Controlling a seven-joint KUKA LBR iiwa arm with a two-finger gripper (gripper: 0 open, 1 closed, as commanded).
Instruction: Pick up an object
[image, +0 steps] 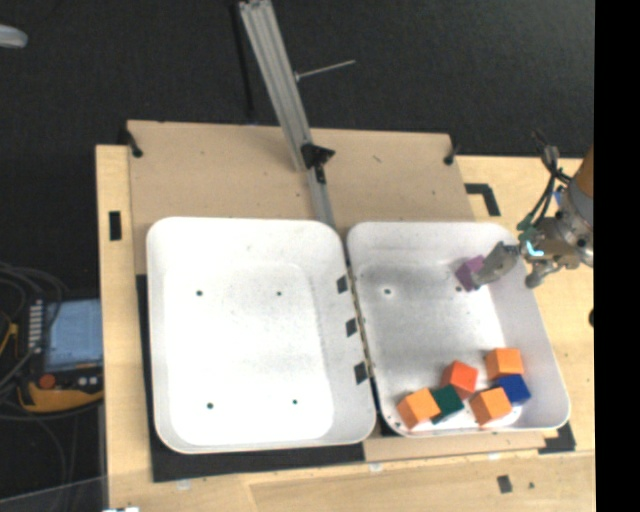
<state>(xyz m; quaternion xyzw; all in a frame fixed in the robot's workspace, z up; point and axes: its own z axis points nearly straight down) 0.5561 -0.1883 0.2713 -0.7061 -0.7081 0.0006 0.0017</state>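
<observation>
Your pincer (512, 262) sits over the far right corner of the right bin (420, 240), reaching in from the right edge of the view. A small purple block (469, 270) lies just left of its near finger, touching it or almost so; whether the block is actually between the fingers, I cannot tell, and I cannot tell how the fingers stand either, because the blur and the angle hide the gap.

What could go wrong here: if the block is only beside one finger and not between both, a squeeze will nudge it away toward the middle of the bin, and you will lift nothing. The bin's sloped right wall is close behind the pincer, so a descent a little too far right would likely land a finger on the rim instead of the floor.

Well apart, toward the front of the same bin, a cluster lies packed together: an orange block (419, 405), a green block (448, 401), a red-orange block (461, 377), two more orange ones (503, 361) (490, 404) and a blue block (514, 388). They touch one another, so picking there would be harder. The left bin (250, 330) is far to the left. Nothing stands between the pincer and the purple block.
</observation>
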